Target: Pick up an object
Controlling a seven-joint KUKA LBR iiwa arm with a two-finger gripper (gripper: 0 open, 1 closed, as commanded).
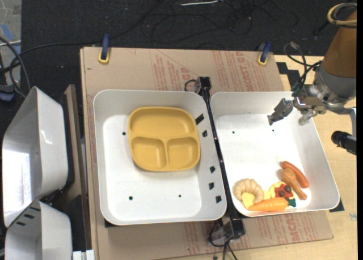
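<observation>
Nearest the camera, toy food (pixel 272 192) lies heaped in the near corner of the right bin (pixel 255 140): one pale croissant-like piece (pixel 247 187), one orange carrot (pixel 270 204), two sausages (pixel 295 177) side by side, and small yellow, red and green bits (pixel 282 191) between them, all touching or just beside one another and close against the near rim. Most of that bin's floor, toward the far and left sides, lies bare. In the left bin (pixel 113 140) sits one yellow three-compartment plate (pixel 164 139), set toward the far side, with bare floor around it. Both bins touch along a shared middle edge on a cardboard-covered bench (pixel 170 69). Above the right bin's far right rim hangs the gripper (pixel 292 109), fingers apart with nothing between them, well apart from the food.
</observation>
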